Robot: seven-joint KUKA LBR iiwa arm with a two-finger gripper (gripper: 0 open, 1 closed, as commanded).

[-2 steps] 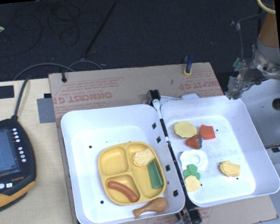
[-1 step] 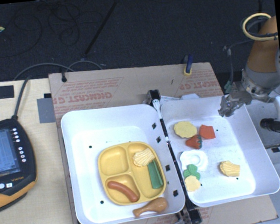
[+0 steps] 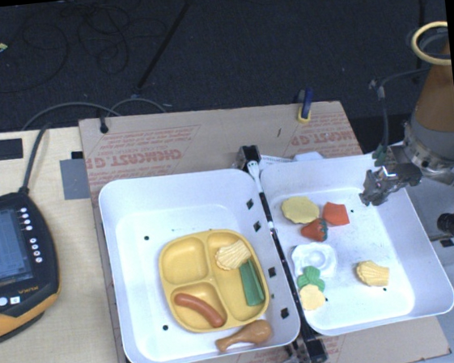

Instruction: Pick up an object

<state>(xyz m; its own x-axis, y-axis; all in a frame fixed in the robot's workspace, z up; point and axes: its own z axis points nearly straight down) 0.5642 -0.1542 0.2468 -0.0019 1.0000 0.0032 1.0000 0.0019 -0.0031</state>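
Note:
My gripper (image 3: 372, 190) hangs over the upper right part of the right bin (image 3: 422, 280), reaching in from the right. Below and left of it in that bin lie a yellow round piece (image 3: 299, 208), an orange-red wedge (image 3: 336, 214) and a strawberry (image 3: 315, 230). Further down are a white fried egg (image 3: 313, 258), a green broccoli piece (image 3: 309, 277), a pale yellow piece (image 3: 311, 297) and a ridged yellow chip (image 3: 373, 273). Nothing shows between the gripper's tips.
The left bin (image 3: 126, 229) holds a yellow divided plate (image 3: 179, 263) with a sausage (image 3: 198, 308), a green bean (image 3: 251, 283) and a crinkle chip (image 3: 232, 255). A chicken drumstick (image 3: 245, 336) lies beside the plate. A teach pendant (image 3: 8, 258) sits at far left.

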